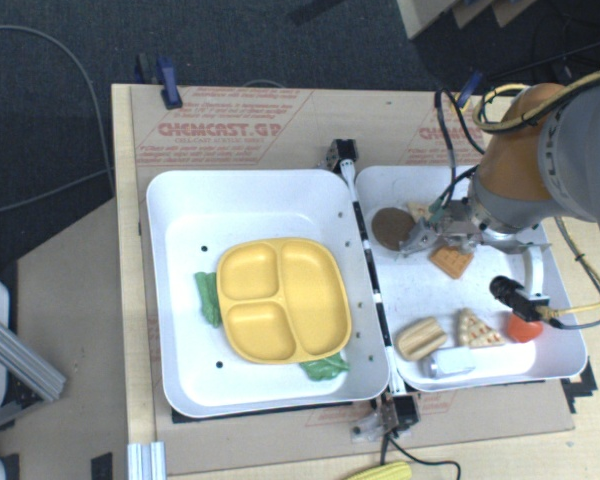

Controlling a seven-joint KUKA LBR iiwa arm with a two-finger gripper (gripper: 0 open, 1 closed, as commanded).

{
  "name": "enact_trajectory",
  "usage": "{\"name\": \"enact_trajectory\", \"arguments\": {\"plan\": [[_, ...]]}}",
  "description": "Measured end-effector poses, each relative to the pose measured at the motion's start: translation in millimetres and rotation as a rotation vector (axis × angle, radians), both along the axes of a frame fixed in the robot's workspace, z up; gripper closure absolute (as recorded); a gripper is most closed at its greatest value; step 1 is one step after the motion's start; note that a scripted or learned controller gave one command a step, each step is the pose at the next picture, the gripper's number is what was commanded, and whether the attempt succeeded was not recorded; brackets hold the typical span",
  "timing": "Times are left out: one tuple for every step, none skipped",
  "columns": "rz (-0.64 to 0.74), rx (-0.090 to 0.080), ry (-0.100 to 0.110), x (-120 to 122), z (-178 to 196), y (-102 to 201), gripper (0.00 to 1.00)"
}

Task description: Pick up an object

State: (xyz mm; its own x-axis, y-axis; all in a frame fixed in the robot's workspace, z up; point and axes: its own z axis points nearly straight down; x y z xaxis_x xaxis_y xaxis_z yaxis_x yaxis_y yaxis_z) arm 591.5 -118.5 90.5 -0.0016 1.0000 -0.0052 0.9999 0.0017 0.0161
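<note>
green items (209, 298) half hidden under yellow tray (282, 299), arm (570, 158) cut off at right edge

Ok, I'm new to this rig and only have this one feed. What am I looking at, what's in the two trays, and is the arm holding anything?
The camera sits above the bench and looks down at a slant. The grey machine with the orange band coming in from the right is the robot arm; its gripper is low over the right bin.

The left bin holds a yellow divided plate, with green leafy pieces sticking out from under it.

The right bin holds toy food: a brown round piece, an orange cracker-like piece next to the gripper, a bread roll, a pizza-like wedge, a red piece and a pale flat item.

From this angle I cannot tell whether anything is held.
</note>
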Motion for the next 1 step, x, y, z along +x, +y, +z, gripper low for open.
{"name": "enact_trajectory", "arguments": {"plan": [[0.001, 0.001, 0.005, 78.3, -0.3, -14.4, 0.0]]}}
